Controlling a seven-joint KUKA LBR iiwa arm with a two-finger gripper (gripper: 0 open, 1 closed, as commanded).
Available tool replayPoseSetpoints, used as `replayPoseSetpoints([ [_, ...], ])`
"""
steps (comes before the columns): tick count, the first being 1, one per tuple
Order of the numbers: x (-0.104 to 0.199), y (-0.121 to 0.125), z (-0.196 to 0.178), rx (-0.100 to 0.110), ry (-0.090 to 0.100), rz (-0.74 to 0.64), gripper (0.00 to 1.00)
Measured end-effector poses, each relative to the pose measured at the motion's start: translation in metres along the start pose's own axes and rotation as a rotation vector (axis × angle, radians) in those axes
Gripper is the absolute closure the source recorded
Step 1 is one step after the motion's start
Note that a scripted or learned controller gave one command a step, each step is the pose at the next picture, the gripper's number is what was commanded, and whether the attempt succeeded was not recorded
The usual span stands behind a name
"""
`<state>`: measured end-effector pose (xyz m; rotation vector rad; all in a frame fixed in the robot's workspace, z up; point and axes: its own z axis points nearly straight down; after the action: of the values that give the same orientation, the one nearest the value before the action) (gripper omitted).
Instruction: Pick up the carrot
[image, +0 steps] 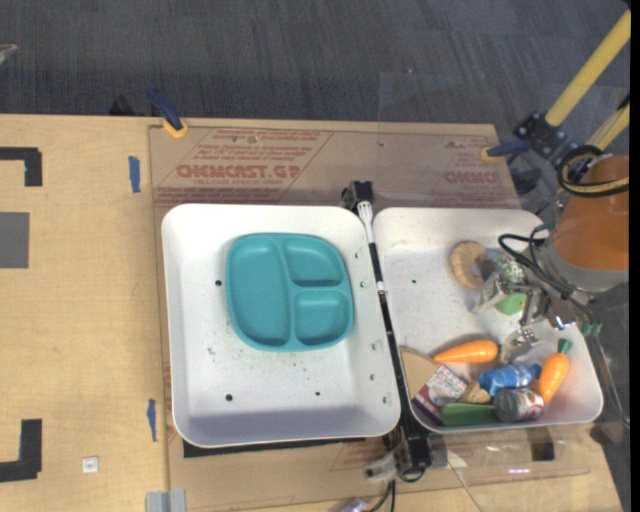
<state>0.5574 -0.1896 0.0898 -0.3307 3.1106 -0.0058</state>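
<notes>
Lying in the lower middle of the right bin (420, 235), the carrot (466, 351) ran nearly left-right, tip toward frame left. The hand (528, 322) hung just up and right of it (whether spread or pressed together, I cannot tell).

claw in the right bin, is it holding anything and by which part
It cannot be told. The claw sits low among the clutter in the right bin, above the carrot, and nothing shows plainly between its tips.
</notes>
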Motion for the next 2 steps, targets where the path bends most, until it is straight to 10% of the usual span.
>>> replayPoseSetpoints([
  [2, 0.038, 0.100, -0.005, 0.011, -0.027, 0.159, 0.00],
])
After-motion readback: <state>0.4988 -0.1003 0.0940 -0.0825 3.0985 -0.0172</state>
